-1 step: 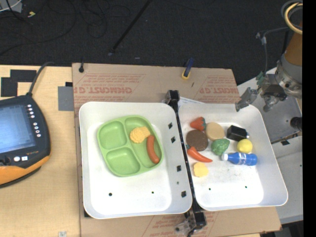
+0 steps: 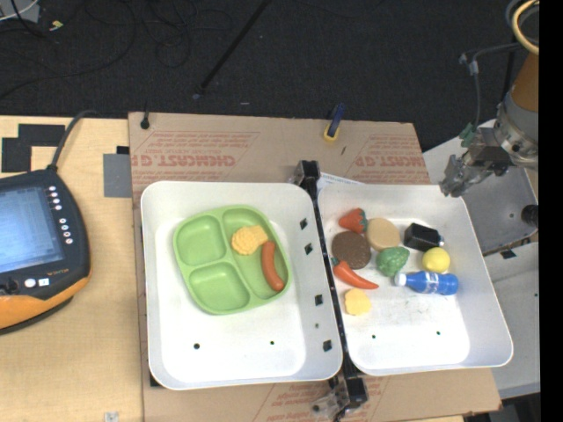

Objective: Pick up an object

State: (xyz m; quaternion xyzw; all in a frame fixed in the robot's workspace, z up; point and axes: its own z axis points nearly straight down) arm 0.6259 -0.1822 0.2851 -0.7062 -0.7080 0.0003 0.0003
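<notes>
fingers at right bin's upper edge, grip state unclear, toy food well apart

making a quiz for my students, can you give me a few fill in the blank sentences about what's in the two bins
1. The green divided tray sits in the ____ bin.
2. The long compartment of the tray holds a toy sausage whose colour is ____.
3. The blue bottle lies just below a ball whose colour is ____.
4. In the right bin, the black block lies to the ____ of the beige round piece.

Missing words: left; red; yellow; right
</notes>
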